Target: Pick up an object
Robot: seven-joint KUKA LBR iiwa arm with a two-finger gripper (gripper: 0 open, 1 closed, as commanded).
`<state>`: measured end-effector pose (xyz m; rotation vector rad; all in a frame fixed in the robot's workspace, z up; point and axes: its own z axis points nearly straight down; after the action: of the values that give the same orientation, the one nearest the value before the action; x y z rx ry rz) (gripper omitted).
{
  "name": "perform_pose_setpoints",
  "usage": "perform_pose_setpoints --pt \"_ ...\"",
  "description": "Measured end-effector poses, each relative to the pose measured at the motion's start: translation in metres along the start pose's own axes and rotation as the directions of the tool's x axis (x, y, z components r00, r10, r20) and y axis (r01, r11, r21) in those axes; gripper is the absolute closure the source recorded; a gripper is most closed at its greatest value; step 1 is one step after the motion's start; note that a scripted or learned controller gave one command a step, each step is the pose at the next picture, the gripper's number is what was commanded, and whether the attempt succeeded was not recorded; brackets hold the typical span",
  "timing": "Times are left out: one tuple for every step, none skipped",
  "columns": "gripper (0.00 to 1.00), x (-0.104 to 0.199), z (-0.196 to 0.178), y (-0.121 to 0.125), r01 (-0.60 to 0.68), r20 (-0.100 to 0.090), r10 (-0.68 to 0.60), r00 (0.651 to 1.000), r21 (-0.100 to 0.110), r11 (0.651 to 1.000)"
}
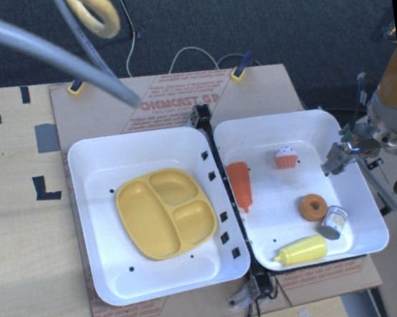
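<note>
Claw (pixel 333 162) mine, over right bin's (pixel 267 127) edge; can't tell grip state. Donut (pixel 312 207) nearest: likely light, stiff plastic; pinch across ring.

A: Even, bright light from overhead; the white bins (pixel 88 205) nearly bleach out, and shadows beneath the yellow tray (pixel 166 213) are soft.

B: The grey bar (pixel 39 48) crossing the upper left is blurred, and fine detail is grainy.

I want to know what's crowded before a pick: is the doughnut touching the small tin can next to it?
Cannot tell. In the camera view the doughnut and the tin can sit edge to edge in the right bin, with no plain gap or contact visible.
</note>
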<state>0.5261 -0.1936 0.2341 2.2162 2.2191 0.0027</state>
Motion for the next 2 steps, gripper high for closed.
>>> perform_pose_setpoints --pt "1.00 0.000 -0.029 0.001 0.001 -0.001 -0.001 1.000 0.002 1.000" --pt "1.00 0.057 -0.032 0.000 0.005 -0.004 -0.005 1.000 0.005 1.000"
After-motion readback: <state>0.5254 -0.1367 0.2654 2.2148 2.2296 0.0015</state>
